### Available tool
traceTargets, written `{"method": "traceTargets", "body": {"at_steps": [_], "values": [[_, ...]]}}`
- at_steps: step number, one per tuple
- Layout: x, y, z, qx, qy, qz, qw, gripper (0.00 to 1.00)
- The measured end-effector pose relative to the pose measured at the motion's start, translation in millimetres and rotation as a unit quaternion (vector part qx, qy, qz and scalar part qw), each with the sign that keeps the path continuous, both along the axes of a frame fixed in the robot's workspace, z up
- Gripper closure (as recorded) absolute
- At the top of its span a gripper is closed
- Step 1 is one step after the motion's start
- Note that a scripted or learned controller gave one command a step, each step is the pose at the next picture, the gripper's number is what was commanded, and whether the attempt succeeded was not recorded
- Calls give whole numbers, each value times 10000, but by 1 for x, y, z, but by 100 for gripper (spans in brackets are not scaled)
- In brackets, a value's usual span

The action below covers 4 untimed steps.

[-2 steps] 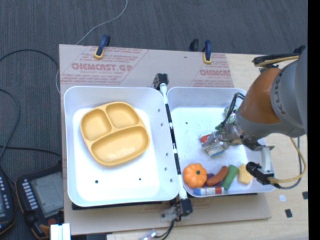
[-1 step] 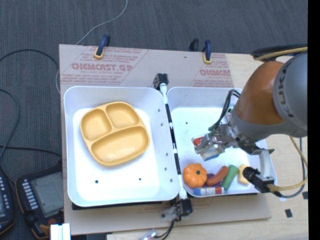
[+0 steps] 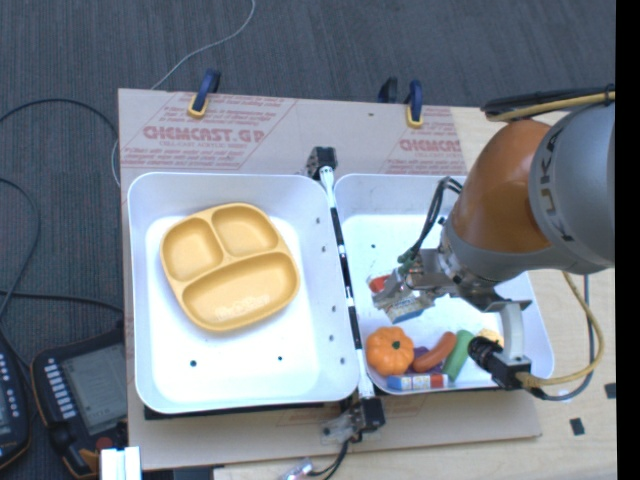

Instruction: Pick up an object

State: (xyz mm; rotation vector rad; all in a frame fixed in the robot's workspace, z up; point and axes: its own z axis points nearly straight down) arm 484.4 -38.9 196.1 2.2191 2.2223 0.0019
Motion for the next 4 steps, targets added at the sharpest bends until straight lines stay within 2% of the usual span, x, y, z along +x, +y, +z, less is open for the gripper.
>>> {"method": "traceTargets", "body": {"at_steps": [1,2,3,4], "values": [[62,45,35,-1,2,-2,10000,100],[37,148,14,0,13,7,10000,100],[0,141,-6,-6,20,-5,10000,100],[-1,165,8,-3,15,-1,10000,100]]}}
